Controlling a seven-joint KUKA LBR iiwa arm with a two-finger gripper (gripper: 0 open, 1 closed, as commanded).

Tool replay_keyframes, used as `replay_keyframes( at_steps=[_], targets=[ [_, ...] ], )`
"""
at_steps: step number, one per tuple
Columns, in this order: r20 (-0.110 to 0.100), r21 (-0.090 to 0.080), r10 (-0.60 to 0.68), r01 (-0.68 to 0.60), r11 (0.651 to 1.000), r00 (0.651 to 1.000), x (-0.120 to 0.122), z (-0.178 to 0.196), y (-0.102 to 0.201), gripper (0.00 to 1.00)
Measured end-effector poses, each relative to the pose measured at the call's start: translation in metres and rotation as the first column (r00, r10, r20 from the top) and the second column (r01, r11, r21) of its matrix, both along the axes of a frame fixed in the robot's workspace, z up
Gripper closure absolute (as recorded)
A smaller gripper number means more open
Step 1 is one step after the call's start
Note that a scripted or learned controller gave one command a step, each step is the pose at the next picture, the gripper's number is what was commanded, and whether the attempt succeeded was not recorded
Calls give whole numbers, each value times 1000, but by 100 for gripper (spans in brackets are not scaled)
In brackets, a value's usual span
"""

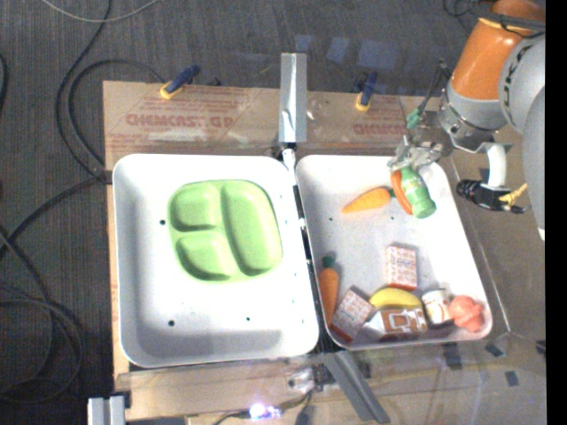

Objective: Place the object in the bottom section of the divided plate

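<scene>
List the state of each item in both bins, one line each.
bottle: between the gripper fingers, tilted, over the right bin
divided plate: flat in the left bin, nothing in its sections
carrot: lying on its side, near the bottle
second carrot: lying by the right bin's left wall
banana: lying among small boxes
small box: lying flat

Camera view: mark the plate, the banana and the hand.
plate (266, 204): camera view, on its right rim, in the left bin.
banana (395, 298): camera view, mid-curve, in the right bin.
hand (409, 161): camera view, at its fingertips, above a bottle.
</scene>
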State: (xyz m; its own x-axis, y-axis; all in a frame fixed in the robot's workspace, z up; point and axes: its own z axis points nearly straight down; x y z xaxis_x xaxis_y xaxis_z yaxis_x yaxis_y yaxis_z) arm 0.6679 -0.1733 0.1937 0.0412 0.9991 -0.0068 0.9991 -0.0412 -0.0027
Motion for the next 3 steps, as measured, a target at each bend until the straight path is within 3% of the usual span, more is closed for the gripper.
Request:
replay_keyframes(
  at_steps=[1, 2, 3],
  targets=[
    [1, 6, -35, 35, 999, 999, 0, -7, 65, 100],
    [2, 9, 395, -395, 919, 919, -8, -11, 126, 100],
    [1, 10, 254, -254, 967, 967, -21, -11, 107, 100]
  ],
)
